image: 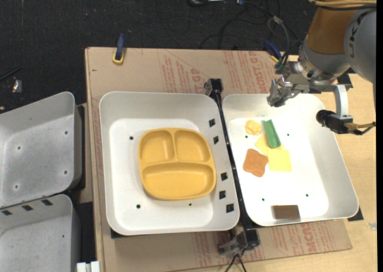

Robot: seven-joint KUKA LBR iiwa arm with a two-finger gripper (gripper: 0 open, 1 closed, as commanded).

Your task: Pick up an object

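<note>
Two shallow white bins sit side by side on a brown board, seen from above at a slant. The left bin [114, 145] holds a yellow divided plate [177, 163] with three compartments, lying near its centre. The right bin [323, 169] holds a cluster of small items in its left half: a pale yellow lump [253, 127], a green stick [271, 133] lying partly on a yellow square [277, 157], and an orange-brown toast-like piece [255, 162] touching that square's left edge. A flat brown rectangle [285, 212] lies apart near the bin's front edge. The grey arm with its orange band [338, 10] reaches in from the right. Its gripper [278, 98] hovers over the bin's back left corner, beyond the cluster, with nothing between its fingers; whether they are spread or closed cannot be told.
</note>
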